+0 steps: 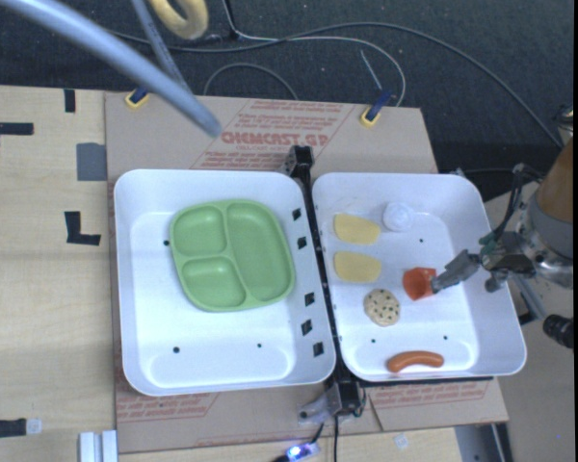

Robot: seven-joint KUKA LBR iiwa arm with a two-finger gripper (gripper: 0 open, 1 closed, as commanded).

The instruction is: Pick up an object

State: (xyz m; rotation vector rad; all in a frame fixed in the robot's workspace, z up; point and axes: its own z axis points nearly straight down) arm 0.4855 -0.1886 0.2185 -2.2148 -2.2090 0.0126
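The right bin (pixel 462 195) holds two pale yellow pieces (pixel 355 228) (pixel 356 266), a speckled cookie (pixel 381 307), a small red piece (pixel 419 283), a white round lid-like thing (pixel 398 217) and an orange-red sausage (pixel 414 361). My gripper (pixel 451 273) reaches in from the right, low over the bin, its dark tip right beside the red piece on that piece's right. Nothing shows between the fingers.
The left bin (pixel 140 287) carries a green divided tray (pixel 233 254). A black hinge strip (pixel 313 268) runs between the bins. Cables (pixel 299 51) lie on the dark floor behind. A grey pole (pixel 125 41) crosses the upper left.
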